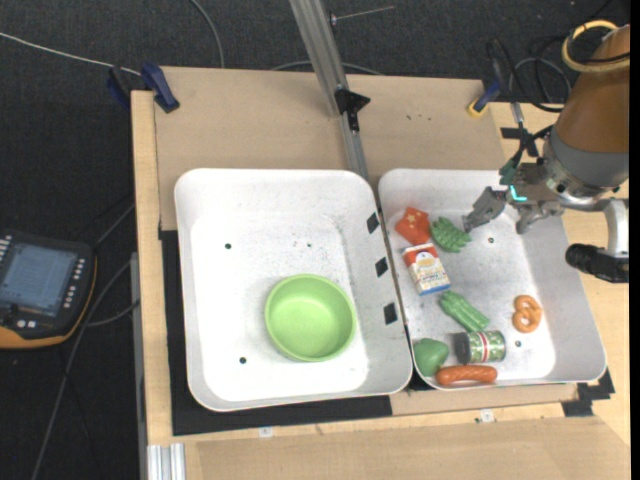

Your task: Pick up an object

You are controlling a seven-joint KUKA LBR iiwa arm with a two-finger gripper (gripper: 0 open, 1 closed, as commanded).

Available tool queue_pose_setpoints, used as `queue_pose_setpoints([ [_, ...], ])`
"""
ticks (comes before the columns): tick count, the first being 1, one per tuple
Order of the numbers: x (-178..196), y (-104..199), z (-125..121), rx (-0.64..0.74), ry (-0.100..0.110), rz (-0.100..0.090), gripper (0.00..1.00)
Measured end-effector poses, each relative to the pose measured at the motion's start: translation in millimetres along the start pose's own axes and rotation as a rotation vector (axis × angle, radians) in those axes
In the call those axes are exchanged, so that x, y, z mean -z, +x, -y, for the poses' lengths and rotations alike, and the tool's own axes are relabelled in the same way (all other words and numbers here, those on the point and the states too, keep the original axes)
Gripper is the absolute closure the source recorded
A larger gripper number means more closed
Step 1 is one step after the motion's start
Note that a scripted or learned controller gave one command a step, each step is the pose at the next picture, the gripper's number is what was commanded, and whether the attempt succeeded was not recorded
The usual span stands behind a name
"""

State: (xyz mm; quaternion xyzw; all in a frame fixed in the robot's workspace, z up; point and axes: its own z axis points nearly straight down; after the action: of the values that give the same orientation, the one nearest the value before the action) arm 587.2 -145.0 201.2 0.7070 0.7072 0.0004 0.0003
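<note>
Grey two-finger gripper (506, 211) hovering over the upper part of the right shallow white bin (560, 298), fingers spread apart with nothing between them, left fingertip just beside a leafy green plastic vegetable (449, 235). In that bin: a red plastic pepper-like toy (412, 225) next to the leafy piece, a small white-and-red carton (427, 269) below them, a green ridged cucumber-like toy (462, 311), a small can with a red-and-green label (481, 347), a rounded green toy (431, 354), a red-orange sausage (466, 375) along the lower wall, and a brown pretzel (526, 313) towards the right. In the left shallow white bin (205, 268): a round light-green plastic bowl (310, 316), upright, well apart from the gripper.
</note>
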Motion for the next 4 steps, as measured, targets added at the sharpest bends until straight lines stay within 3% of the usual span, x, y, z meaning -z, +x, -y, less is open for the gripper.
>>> queue_pose_setpoints([
  [1,0,0,0,0.000,0.000,0.000,0.00],
  [3,-102,2,-9,0.000,0.003,0.000,0.00],
  [4,-90,2,-10,0.000,-0.001,0.000,1.00],
])
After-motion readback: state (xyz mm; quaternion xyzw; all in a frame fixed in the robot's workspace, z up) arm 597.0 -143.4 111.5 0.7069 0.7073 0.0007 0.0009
